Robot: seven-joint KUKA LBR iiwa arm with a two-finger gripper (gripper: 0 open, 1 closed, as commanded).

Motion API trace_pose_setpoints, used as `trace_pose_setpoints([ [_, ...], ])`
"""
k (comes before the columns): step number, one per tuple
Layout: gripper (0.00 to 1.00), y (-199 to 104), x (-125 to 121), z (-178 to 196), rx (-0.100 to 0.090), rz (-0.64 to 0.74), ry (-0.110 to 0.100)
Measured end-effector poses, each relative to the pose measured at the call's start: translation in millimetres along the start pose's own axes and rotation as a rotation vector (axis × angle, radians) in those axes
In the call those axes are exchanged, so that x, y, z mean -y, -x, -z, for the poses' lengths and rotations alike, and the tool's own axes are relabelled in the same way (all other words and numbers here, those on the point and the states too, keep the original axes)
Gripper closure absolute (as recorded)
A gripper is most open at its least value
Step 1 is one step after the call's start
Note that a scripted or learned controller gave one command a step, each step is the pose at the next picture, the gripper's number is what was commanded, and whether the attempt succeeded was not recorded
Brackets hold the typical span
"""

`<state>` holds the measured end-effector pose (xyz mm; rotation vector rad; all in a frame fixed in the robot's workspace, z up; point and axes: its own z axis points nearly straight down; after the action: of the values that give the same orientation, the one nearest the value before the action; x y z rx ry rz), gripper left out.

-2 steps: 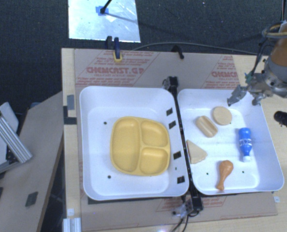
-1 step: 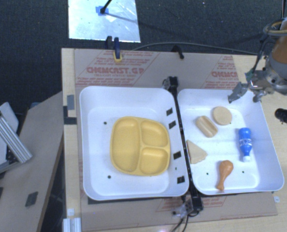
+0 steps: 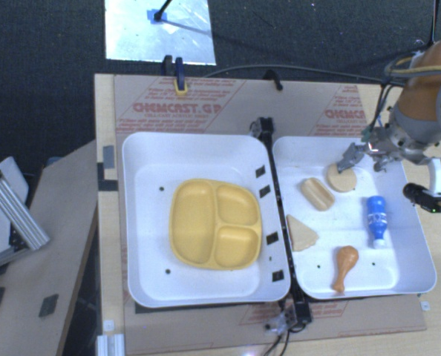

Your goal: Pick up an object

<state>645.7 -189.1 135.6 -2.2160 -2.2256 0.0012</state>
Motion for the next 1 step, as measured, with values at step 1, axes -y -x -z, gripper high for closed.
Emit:
trace_pose_setpoints([
  [1,0.0,-0.9,-1.0,-50.7,0.0,0.001,0.003],
])
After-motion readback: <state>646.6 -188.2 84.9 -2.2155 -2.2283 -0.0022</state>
